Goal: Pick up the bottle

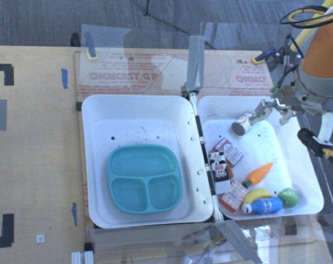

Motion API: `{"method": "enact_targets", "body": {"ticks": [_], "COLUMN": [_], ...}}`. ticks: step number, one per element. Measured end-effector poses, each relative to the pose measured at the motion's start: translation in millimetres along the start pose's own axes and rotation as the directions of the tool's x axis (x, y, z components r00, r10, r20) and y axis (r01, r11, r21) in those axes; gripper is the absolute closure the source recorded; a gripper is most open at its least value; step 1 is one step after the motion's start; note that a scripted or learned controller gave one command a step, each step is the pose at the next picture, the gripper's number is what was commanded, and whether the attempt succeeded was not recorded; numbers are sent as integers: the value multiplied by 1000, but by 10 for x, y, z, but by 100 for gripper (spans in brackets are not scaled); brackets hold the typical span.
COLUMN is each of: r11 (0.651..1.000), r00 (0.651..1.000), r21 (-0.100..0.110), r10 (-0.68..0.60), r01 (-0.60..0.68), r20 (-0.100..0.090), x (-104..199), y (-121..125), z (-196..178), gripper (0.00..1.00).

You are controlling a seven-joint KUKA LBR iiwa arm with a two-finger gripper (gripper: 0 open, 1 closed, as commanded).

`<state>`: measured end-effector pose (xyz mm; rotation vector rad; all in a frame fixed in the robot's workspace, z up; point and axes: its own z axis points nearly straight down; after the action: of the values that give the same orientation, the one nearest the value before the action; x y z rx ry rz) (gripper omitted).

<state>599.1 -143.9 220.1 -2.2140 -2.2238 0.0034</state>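
On the light wooden counter (34, 164) stand two shallow white bins side by side. The left white bin (95, 114) holds a teal plastic plate with three compartments (145, 178), which lies flat in the lower middle of the bin. The right white bin (298, 164) holds several small things. The blue plastic bottle with a white cap (263, 205) lies on its side near the front wall of this bin, with the cap pointing to the left. A yellow toy banana (256, 194) lies just behind the bottle and touches it, and a green round toy fruit (289, 197) sits just beside the bottle's right end. An orange toy carrot (260, 174) lies a little further back, tilted. At the left side of the same bin are three small printed cartons: a pink and white one (228, 152), a black and white one (218, 164) by the bin's left wall, and a red and white one (233, 197) near the banana. The grey robot arm with the orange band (320, 65) reaches in from the right, over the back part of the right bin. Its metal two-finger gripper (242, 125) points to the left and downward, near the back left area of this bin, well apart from the bottle. I cannot tell whether the jaws are apart or together.
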Motion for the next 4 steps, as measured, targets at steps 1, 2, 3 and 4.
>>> {"method": "enact_targets", "body": {"ticks": [1,2,3,4], "r11": [997,983,973,993], "r00": [997,983,973,993], "r21": [0,2,-9,0], "r10": [72,182,230,117], "r01": [-72,-182,-230,-117], "r20": [0,-2,1,-1], "x": [-551,-690,-433,-241], "y": [-721,-1208,-1188,-1204], "z": [690,557,1334,715], "gripper": [0,0,0,0]}}
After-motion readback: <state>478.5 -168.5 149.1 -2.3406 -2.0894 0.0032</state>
